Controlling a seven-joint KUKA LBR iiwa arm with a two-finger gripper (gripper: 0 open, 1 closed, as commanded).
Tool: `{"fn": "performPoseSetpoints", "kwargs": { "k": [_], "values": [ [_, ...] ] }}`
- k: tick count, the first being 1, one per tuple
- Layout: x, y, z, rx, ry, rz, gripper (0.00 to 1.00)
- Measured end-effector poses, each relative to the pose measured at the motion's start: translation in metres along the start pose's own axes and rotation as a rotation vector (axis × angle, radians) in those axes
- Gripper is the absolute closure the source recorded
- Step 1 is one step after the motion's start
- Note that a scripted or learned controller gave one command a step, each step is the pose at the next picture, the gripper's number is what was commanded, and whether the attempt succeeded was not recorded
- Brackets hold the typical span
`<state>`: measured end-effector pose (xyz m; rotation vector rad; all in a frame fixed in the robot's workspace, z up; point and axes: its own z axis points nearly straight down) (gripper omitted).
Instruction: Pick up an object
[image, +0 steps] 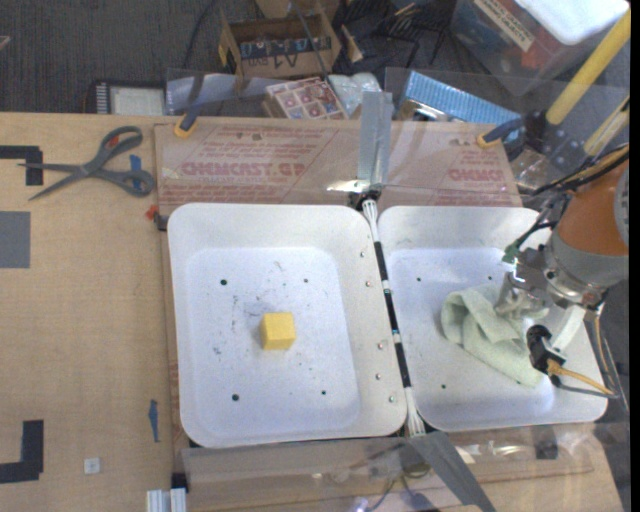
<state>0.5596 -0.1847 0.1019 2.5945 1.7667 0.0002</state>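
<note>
Plywood bench top (80, 300) carries two shallow white bins side by side, the left bin (190, 240) holding a small yellow cube (279, 331) near its centre and the right bin (430, 235) a crumpled pale-green cloth (480, 325) toward its far-right side. You see the gripper (522, 305) lowered onto the cloth's right edge, presumably because the cloth is the chosen object; whether it is open, closed or gripping anything cannot be told from above. Note that the cloth is soft, rumpled and folded, spreading from the gripper toward the bins' shared wall.
</note>
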Motion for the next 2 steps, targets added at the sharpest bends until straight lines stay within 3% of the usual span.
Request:
{"fn": "performPoseSetpoints", "kwargs": {
  "k": [1,2],
  "values": [
    [0.008,-0.032,-0.066,0.002,0.0,0.095,1.0],
    [0.0,-0.062,-0.086,0.008,0.001,0.275,1.0]
  ]
}}
